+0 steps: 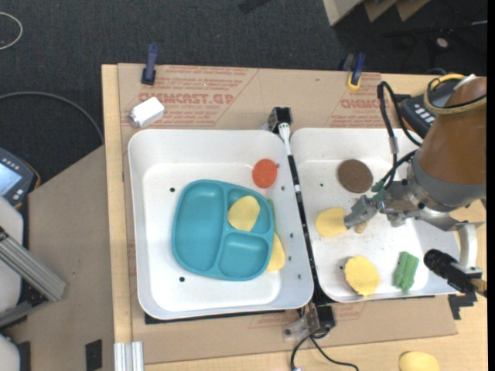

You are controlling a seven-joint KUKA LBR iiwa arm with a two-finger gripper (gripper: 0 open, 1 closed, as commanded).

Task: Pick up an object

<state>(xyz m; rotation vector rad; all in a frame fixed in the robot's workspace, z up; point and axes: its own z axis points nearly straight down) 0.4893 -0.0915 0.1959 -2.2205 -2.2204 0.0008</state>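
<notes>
Here, end effector (362,215) beside yellow piece (332,223)

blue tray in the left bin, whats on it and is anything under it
On the blue divided tray, one yellow piece lies in its upper right compartment. A second yellow piece pokes out at the tray's right edge, partly covered. The tray hides whatever else lies beneath it.

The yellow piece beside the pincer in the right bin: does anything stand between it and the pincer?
Nothing visible does. The pincer sits just right of the yellow piece, with bare right bin floor around. The brown disc lies farther back.
</notes>
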